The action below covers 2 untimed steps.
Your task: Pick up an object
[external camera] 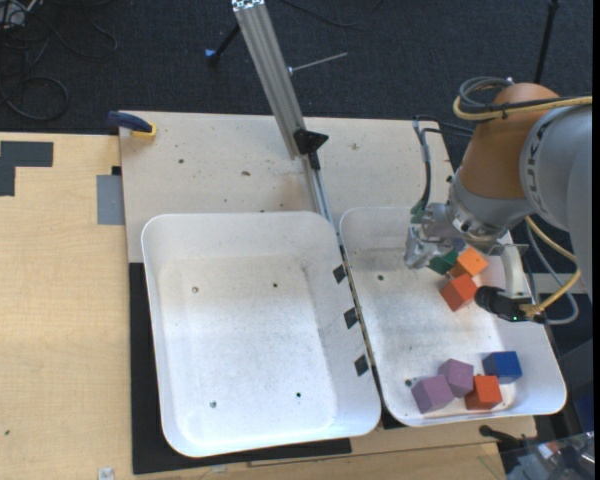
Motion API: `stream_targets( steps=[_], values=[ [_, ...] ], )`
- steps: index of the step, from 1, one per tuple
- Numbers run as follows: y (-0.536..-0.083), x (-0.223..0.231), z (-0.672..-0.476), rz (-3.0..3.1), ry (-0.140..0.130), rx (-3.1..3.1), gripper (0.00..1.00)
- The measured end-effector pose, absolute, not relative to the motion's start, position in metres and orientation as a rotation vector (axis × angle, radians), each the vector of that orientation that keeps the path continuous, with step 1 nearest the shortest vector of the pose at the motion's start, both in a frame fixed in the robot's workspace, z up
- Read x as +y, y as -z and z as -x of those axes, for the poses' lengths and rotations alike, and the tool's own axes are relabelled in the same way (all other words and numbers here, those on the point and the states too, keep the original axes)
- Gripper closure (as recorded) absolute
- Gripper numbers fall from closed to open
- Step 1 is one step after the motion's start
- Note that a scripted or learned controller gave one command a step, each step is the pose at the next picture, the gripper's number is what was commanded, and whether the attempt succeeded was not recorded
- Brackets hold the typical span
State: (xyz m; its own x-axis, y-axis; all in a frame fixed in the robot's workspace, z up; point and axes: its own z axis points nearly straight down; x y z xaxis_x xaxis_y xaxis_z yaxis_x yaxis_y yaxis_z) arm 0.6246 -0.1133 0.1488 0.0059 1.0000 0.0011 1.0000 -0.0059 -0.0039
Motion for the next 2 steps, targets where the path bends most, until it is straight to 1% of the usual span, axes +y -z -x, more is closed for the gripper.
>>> stream_targets(
  steps=[1, 2],
  values=[
    [-0.193, -0.120, -0.623, 2.230, 0.001, -2.215, 1.00],
    [-0.256, -0.123, -0.623, 2.225, 0.004, -2.224, 1.00]
  ],
)
